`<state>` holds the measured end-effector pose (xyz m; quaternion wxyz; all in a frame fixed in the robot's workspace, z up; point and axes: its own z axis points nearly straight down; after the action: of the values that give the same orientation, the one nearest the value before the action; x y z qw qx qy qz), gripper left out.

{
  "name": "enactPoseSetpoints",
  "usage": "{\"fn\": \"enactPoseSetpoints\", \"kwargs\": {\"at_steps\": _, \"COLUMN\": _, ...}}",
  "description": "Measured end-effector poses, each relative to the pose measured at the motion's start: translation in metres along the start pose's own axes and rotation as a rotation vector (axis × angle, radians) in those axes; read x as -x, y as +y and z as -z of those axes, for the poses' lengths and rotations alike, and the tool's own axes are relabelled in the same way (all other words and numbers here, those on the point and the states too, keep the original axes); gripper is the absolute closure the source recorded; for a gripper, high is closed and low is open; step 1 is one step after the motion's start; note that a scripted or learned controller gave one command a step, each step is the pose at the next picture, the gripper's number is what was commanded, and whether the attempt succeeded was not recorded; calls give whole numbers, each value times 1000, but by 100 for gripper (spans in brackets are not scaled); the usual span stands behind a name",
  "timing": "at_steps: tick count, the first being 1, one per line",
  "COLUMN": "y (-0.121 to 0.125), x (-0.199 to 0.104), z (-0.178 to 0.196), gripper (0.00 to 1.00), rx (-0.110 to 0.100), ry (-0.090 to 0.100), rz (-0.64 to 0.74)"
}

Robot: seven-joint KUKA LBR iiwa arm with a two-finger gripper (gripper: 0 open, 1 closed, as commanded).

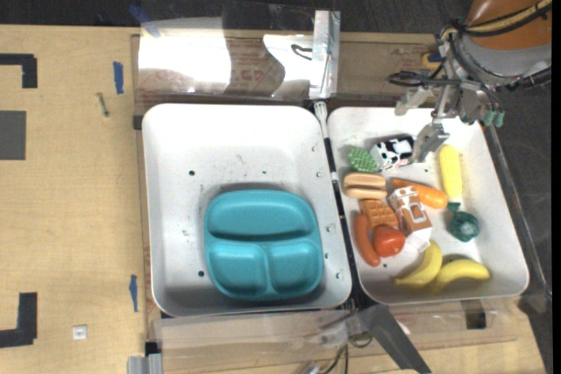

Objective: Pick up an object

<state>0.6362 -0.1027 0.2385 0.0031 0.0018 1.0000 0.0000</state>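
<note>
Just below the jaws (431,136) lies a yellow corn cob (450,173)

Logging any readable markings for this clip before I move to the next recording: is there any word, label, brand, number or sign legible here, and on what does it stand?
None can be read.
Small box among the toy food in the right bin: white patches, too small and blurred to read as text.
Black-and-white toy: a pattern, no letters.
Teal tray in the left bin: plain.
Black marks on the bench: shapes, not writing.
</note>
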Motion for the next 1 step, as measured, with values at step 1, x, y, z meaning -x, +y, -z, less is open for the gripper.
{"fn": "enactPoseSetpoints", "kwargs": {"at_steps": 1, "y": -25, "x": -26, "z": -117, "gripper": 0, "rx": -6, "ry": -27, "rz": 270}}
